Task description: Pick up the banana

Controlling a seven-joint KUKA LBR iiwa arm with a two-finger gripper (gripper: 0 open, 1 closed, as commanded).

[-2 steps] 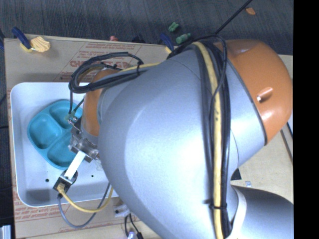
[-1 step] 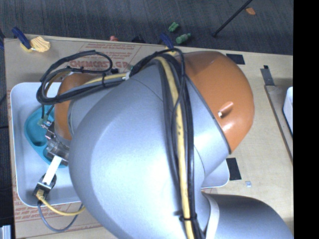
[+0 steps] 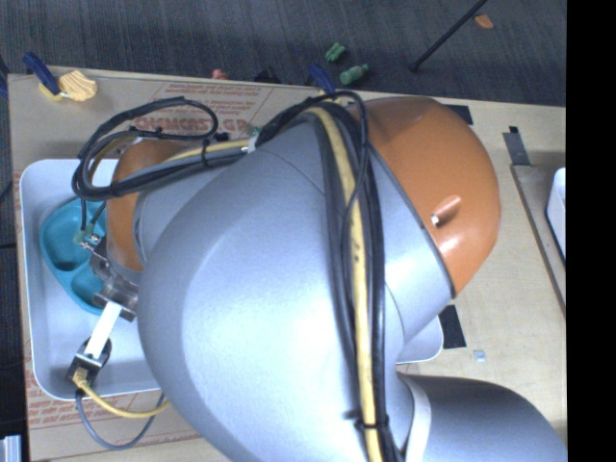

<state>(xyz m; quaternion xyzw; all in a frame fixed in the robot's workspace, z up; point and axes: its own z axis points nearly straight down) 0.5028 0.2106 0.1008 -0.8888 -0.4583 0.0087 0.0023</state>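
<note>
Bench [image 3: 520, 287], tan surface, far edge meeting dark carpet [image 3: 144, 17]; two small green items [image 3: 346, 61] lie on the carpet just beyond that edge, and a yellow-and-blue clip [image 3: 67, 85] sits at the far left corner. Left bin [image 3: 29, 287], white, shallow, rounded corners: its left wall and near left corner are exposed, with a narrow strip of floor open along that wall. Right bin [image 3: 558, 200]: a sliver of white rim at the right. Teal object [image 3: 63, 243], glossy, in the left bin close to the left wall. Arm [image 3: 279, 296], grey, very close to the camera, reaching from the near right across to the left and covering most of the left bin; orange band [image 3: 452, 200] on its far right side, a second orange patch above the wrist at the left. Black cables [image 3: 144, 128] loop off its far left side, over the bin's far rim. Yellow cable [image 3: 115, 407] with a white plug [image 3: 96, 340] trails over the bin's near left corner. Gripper [image 3: 106, 268]: metal parts just beside the teal object, mostly hidden under the wrist; spread or closed, cannot tell. Banana: location cannot be told, the arm hiding most of the bin floor.
</note>
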